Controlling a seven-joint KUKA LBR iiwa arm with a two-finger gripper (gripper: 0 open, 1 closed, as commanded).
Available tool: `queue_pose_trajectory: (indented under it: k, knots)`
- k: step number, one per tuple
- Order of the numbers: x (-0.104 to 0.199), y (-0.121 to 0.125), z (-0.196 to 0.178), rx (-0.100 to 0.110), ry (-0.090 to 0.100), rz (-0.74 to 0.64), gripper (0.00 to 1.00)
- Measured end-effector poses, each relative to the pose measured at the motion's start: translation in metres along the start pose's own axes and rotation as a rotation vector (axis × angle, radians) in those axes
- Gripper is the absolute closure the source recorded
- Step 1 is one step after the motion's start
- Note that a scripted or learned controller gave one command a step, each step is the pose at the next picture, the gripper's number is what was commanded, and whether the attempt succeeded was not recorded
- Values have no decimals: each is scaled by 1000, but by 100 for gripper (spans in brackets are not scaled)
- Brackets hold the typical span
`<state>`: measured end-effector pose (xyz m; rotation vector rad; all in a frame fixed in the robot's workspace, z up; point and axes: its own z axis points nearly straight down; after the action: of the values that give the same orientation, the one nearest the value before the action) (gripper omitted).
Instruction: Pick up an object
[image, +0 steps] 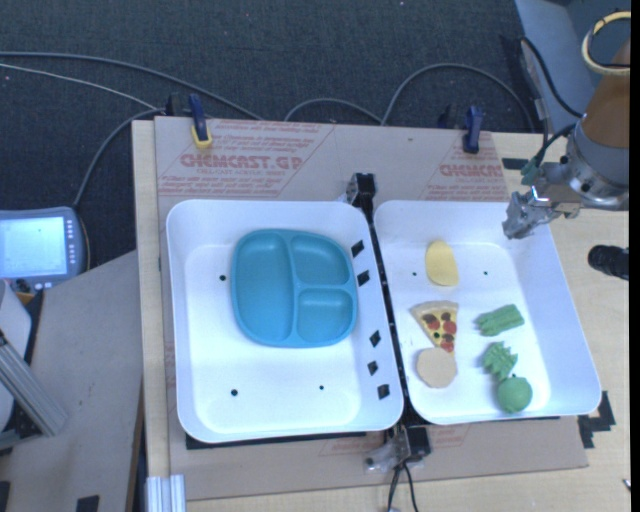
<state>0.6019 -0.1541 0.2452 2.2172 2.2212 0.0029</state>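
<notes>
From the overhead camera, the jaws (522, 218) hang over the right bin's (560, 300) far right corner; their spread cannot be told. In that bin lie a yellow piece (441, 262), pizza slice (438, 327), and green toys (499, 320). The left bin (200, 330) holds a blue divided plate (294, 288).

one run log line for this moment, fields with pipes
arm: gripper over right bin's far right corner | holding: nothing seen | right bin: yellow piece, pizza slice, green toys | left bin: blue tray
</notes>
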Motion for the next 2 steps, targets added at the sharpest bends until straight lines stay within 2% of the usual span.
queue_pose_trajectory:
  k: [1,2]
  knots:
    - [59,-7,10,7,3,-1,100]
    - [102,-18,11,7,3,-1,100]
